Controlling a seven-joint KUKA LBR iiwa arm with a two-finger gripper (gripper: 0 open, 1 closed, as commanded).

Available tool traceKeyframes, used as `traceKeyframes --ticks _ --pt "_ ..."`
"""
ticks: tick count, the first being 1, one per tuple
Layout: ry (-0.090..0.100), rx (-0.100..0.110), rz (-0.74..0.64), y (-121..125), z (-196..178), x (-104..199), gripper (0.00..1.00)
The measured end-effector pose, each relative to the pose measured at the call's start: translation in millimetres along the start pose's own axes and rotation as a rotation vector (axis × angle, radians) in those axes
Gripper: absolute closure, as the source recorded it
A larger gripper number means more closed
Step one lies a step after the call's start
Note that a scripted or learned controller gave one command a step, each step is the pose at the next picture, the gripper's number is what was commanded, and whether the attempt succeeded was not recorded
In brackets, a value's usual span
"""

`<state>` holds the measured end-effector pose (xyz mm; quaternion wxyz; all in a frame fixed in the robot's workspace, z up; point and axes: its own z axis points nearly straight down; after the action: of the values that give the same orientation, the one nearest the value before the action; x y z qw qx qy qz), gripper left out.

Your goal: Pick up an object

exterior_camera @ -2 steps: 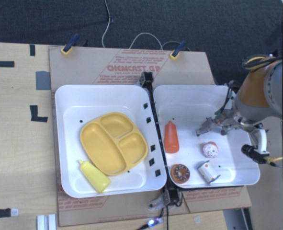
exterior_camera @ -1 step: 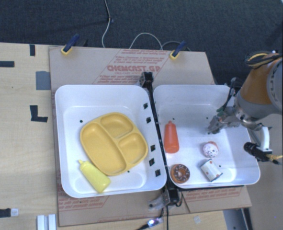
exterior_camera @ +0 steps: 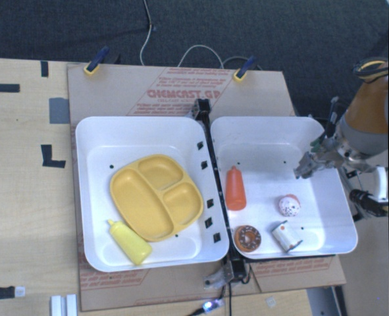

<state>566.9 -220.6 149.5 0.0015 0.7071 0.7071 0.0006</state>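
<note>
In the right bin lie an orange bottle-shaped toy, a white speckled ball, a chocolate doughnut and a small white cup-like piece with a red spot. The left bin holds a yellow divided plate and a yellow squeeze bottle. My gripper hangs over the right bin's far right side, above and right of the speckled ball, apart from every object. Nothing shows between its fingers.
A black divider with clips runs between the two bins. Both bins rest on a cardboard sheet held by yellow-blue clamps. A cable loops at the back.
</note>
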Motion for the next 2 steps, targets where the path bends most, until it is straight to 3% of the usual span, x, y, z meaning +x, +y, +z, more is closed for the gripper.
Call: traceKeyframes --ticks 1,2 --pt "0.0 -0.001 -0.002 7.1 -44.4 1.6 1.0" --pt "0.0 0.001 -0.002 7.8 -61.1 2.0 1.0"
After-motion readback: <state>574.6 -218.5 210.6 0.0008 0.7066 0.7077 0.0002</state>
